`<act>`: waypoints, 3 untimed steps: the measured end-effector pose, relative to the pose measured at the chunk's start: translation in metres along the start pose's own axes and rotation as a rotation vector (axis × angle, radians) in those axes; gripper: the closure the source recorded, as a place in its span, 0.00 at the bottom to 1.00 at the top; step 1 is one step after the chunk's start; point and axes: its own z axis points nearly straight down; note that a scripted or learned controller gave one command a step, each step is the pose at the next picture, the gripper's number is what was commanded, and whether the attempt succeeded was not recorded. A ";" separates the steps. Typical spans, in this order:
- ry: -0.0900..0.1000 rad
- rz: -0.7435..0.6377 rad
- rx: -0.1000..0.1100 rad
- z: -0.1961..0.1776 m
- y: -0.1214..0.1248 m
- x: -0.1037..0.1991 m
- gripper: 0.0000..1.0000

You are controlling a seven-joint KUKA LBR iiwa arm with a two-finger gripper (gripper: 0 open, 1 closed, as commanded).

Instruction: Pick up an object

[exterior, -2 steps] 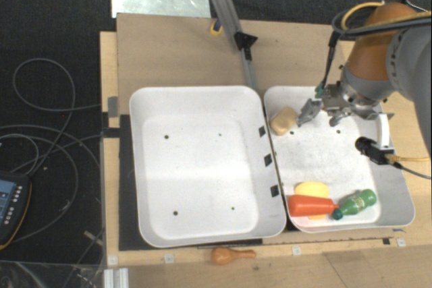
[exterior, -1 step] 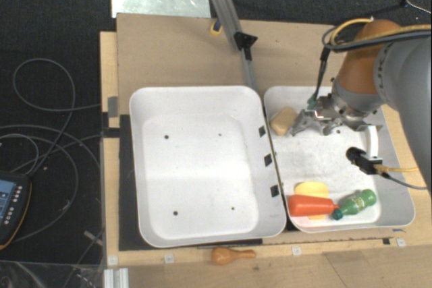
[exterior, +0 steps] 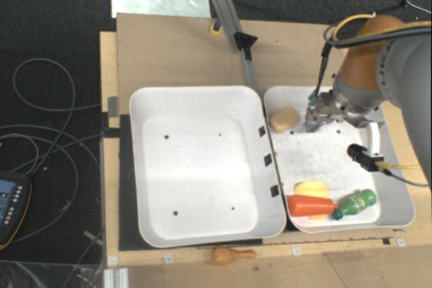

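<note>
Inside the right bin [exterior: 398, 209], we see our gripper [exterior: 314, 119] beside a tan bun [exterior: 284, 119] near the back wall; whether it is spread, we cannot tell. Bun looks light, soft; grasp across its middle.

One fixed camera above the bench [exterior: 182, 50], looking down at a slant, both white bins [exterior: 152, 104] in frame, arm [exterior: 398, 71] entering from right

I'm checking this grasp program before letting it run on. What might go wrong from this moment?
Two risks. The gripper sits just beside the tan rounded lump near the right white bin's upper left corner, so closing may nudge it away rather than catch it. The orange carrot, yellow piece and green bottle are crowded together, inviting a messy grasp.
</note>
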 end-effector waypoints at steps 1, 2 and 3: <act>0.001 -0.003 -0.003 -0.044 0.001 0.003 1.00; 0.000 -0.005 -0.006 -0.109 0.000 0.004 1.00; 0.001 -0.005 0.000 -0.113 0.001 0.004 1.00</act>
